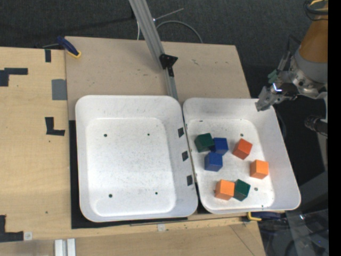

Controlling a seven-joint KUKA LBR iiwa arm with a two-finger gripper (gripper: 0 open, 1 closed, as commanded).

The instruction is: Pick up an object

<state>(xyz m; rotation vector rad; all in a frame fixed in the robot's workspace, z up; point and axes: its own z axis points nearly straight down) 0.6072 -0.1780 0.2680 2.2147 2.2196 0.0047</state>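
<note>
The arm is cut off at the picture's right edge, and its gripper (265,102) is small and blurry at three o'clock; I cannot tell how it is set. The left bin (128,108) is beside the right bin (224,106); the right one holds six small blocks: a green block (203,142), two blue blocks (214,161), another green one at five o'clock, and three orange blocks (242,148).

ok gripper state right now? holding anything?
Gripper: over the top right corner of the right bin, above the blocks and touching none of them; open or shut cannot be told.
</note>
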